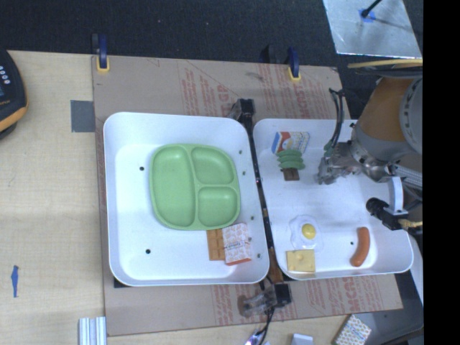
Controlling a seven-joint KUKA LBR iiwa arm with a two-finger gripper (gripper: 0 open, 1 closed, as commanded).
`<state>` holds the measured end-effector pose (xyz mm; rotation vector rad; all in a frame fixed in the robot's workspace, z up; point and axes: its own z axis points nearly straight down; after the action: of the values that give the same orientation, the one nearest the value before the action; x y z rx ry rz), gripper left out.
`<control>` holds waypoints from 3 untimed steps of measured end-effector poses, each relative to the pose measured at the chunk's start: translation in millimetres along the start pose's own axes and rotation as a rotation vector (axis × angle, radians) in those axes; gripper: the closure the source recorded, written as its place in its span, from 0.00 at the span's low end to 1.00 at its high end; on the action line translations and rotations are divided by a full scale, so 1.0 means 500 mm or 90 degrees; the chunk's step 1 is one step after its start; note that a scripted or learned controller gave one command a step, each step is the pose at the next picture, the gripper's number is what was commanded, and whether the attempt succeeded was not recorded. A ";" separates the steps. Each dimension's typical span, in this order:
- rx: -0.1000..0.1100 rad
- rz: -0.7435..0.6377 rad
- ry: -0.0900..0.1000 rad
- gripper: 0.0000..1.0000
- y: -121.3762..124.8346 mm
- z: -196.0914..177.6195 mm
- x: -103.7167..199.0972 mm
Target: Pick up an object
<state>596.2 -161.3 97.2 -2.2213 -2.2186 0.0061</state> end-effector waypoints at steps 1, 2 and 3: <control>0.000 -0.003 0.001 0.00 0.002 0.000 0.006; 0.005 -0.003 0.003 0.00 -0.143 0.013 0.089; 0.003 -0.004 0.002 0.00 -0.217 0.013 0.109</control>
<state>487.8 -106.7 91.0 -2.2111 -2.2208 0.0077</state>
